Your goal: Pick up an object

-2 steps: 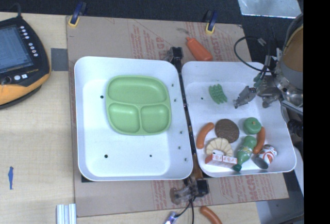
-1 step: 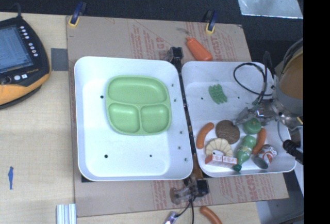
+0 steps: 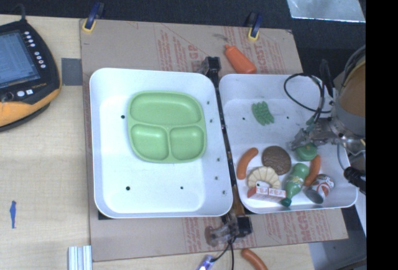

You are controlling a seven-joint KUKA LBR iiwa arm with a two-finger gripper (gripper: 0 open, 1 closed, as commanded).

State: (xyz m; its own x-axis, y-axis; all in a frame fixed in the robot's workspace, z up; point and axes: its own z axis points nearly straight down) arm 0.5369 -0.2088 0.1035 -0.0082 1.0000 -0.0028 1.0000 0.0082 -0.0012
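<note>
The gripper (image 3: 309, 139) stood low at the right bin's (image 3: 239, 91) 3 o'clock side, over a green item (image 3: 306, 152); finger state could not be told. Toy foods clustered at 5 o'clock: sausage (image 3: 247, 162), brown disc (image 3: 276, 158), bottle (image 3: 295, 181). The left bin (image 3: 109, 188) held a green tray (image 3: 166, 125)

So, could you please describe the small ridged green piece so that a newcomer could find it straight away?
Start at the right-hand white bin, the one without the green divided plate. The ridged green piece lies alone in its upper half, apart from the toy food cluster below. It is flat, leafy-looking and light green.
</note>
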